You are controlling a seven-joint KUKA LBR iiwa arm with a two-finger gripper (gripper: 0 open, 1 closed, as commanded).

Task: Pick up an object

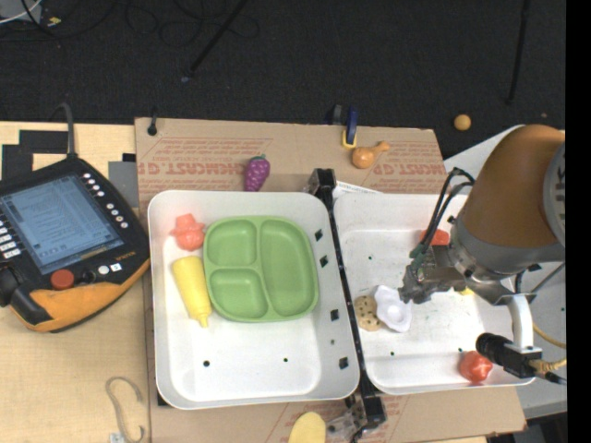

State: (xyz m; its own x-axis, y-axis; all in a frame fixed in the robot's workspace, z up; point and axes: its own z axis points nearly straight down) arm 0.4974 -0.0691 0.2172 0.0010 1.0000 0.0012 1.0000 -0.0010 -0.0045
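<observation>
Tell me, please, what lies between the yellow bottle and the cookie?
In the camera view, the green divided plate lies between the yellow bottle and the cookie, along with the bins' adjoining walls.

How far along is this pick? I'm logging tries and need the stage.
Done: the gripper is down in the right bin, right beside the white object and the cookie. In hand: nothing visibly between its fingers. Left: grasp and lift; the red object also lies loose.
</observation>
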